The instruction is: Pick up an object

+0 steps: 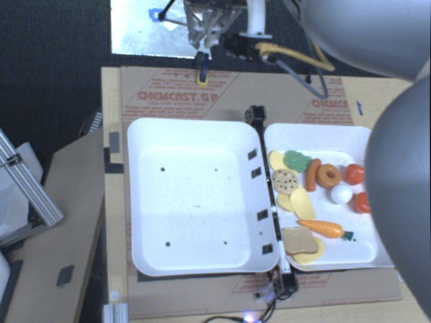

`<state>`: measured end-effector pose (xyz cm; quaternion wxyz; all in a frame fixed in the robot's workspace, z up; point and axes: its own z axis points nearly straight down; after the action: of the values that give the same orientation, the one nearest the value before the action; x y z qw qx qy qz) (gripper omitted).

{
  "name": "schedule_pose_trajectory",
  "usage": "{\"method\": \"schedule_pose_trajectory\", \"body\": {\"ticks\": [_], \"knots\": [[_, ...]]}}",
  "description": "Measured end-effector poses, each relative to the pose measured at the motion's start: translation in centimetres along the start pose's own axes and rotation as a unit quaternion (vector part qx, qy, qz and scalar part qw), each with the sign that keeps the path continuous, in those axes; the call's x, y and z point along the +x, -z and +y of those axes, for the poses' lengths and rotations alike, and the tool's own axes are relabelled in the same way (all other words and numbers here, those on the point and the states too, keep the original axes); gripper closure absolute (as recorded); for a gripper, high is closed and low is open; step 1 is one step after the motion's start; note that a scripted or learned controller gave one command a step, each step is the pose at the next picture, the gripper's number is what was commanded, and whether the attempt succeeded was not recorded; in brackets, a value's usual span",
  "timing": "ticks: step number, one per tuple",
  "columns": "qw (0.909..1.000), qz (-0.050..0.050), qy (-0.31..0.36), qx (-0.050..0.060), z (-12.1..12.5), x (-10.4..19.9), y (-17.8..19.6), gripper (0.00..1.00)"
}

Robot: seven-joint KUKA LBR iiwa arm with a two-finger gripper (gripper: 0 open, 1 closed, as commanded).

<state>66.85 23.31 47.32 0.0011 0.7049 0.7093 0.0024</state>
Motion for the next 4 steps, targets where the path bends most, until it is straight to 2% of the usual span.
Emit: {"method": "schedule_pose_trajectory", "body": {"ticks": [1, 2, 3, 4], "knots": [[1.0000, 0.000, -0.001, 0.000, -0.7, 0.1, 3.8, 1.00], [1.0000, -0.002, -0.006, 0.003, 0.0, -8.8, 0.3, 1.00], [1.0000, -0.002, -0.005, 0.002, -0.1, -16.9, 1.2, 1.00], [1.0000, -0.001, -0.001, 0.000, -0.1, -15.4, 4.5, 1.00]]}}
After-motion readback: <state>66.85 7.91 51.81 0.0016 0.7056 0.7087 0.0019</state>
